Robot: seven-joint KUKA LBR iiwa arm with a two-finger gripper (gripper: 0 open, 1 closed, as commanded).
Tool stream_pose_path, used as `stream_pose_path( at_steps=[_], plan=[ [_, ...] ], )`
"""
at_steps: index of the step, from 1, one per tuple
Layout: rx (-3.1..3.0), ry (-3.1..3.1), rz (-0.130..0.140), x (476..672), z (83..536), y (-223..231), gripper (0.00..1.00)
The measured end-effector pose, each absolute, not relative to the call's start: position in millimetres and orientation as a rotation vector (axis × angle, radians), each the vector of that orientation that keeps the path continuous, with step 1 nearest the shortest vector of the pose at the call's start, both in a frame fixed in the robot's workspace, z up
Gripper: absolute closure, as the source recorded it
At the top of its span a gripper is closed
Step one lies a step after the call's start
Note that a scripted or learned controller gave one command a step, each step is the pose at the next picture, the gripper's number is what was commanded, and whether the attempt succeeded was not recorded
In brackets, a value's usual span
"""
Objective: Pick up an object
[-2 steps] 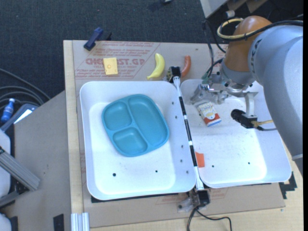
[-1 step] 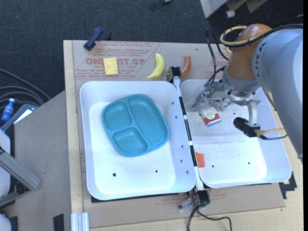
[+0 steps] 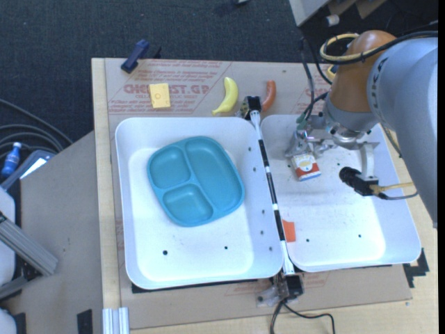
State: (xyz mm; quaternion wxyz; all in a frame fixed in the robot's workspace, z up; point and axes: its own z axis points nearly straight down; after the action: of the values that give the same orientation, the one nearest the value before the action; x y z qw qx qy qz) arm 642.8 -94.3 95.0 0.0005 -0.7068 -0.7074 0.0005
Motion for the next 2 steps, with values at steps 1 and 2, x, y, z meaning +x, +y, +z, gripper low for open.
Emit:
stream_pose_path(
  at_steps=[1,2],
  plan=[
    [-2.220,-2.225,-0.005,667.4,186.2,-27.2,1.00],
    [-2.218,-2.222,0.000,619.4,248.6,10.4,1.00]
  ],
)
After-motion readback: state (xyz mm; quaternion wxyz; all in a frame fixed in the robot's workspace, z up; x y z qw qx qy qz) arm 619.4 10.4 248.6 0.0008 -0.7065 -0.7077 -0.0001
